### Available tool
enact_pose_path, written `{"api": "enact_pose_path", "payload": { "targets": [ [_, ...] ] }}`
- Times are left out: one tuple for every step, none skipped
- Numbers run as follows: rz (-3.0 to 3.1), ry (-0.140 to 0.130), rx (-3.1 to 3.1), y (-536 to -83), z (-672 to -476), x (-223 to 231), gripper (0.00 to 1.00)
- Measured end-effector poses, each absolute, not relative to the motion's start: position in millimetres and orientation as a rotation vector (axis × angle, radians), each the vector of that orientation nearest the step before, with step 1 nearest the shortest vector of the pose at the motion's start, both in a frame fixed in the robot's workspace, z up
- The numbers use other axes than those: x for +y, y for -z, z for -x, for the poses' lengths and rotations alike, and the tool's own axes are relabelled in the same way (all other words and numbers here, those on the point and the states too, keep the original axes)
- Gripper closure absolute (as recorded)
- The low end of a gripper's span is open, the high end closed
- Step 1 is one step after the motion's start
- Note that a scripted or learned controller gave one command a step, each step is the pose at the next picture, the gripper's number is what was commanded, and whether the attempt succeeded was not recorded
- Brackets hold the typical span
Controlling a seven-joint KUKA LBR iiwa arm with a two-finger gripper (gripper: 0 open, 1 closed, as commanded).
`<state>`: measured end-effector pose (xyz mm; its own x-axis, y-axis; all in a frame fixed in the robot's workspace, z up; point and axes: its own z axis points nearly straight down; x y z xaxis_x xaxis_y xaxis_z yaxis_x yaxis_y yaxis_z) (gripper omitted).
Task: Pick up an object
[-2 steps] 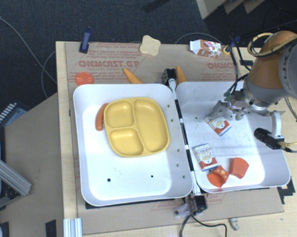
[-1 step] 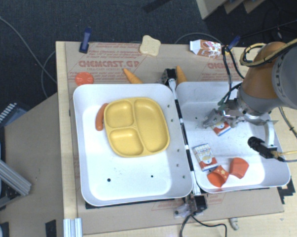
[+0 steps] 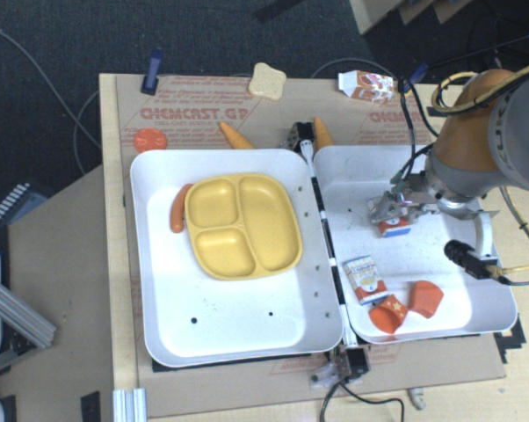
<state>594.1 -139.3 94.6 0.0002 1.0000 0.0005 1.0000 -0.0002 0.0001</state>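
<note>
— My gripper [image 3: 394,209] is low in the right-hand shallow white bin [image 3: 352,170], directly over a small red, white and blue carton [image 3: 394,228].

— Holding it?

— I can't tell; my own metalwork hides that. The carton looks to be resting on the bin floor, so I judge the pick unfinished: grasp and lift remain.

— Other candidates?

— Nearer the front: a small printed carton [image 3: 365,279], an orange-red block [image 3: 425,298], a red strawberry-shaped toy [image 3: 387,316]. The yellow divided plate [image 3: 243,225] sits in the left bin [image 3: 159,262].

Red print "CHEMCAST GP" on the brown board [image 3: 194,112] behind the bins, repeated faintly at right. Carton labels too small to read.
</note>
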Motion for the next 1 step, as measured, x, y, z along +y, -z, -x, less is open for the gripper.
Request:
{"api": "enact_pose_path", "payload": {
  "targets": [
    [2.218, 0.005, -2.226, -188.7, -559.2, -34.1, 1.00]
  ]
}}
